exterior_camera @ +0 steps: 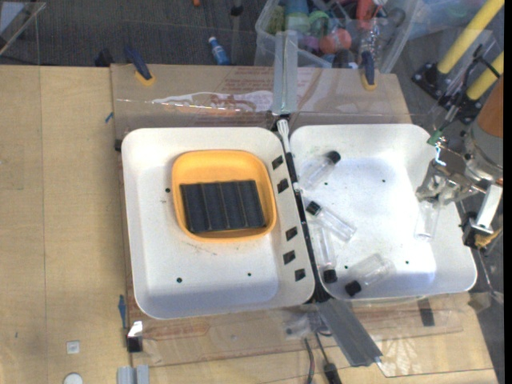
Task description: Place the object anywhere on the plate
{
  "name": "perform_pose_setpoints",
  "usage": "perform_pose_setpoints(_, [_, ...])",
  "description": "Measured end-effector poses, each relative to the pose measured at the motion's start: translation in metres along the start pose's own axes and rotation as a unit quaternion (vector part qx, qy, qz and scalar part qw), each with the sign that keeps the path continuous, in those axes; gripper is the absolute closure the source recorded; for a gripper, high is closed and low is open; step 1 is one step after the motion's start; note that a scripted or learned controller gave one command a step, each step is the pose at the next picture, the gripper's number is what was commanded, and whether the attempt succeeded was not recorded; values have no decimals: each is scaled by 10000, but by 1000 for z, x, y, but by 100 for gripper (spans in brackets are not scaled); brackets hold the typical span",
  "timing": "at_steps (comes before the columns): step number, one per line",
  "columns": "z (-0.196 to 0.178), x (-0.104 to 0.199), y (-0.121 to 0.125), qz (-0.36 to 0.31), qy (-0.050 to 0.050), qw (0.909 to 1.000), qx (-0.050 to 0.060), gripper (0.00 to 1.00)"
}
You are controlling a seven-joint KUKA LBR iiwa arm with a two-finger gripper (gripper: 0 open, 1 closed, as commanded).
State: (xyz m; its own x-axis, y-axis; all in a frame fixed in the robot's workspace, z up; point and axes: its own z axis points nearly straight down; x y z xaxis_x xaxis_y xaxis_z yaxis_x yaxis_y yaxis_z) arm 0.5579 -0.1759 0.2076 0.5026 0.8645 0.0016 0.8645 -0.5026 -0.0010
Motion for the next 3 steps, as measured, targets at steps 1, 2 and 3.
perform_pose_setpoints(1, [8, 40, 36, -313, -9, 9995, -2, 100])
perform_pose_setpoints(2, [28, 65, 71, -806, -12, 9967, -8, 100])
perform_pose_setpoints(3, [-78, 25, 111, -1007, -10, 9949, -3, 100])
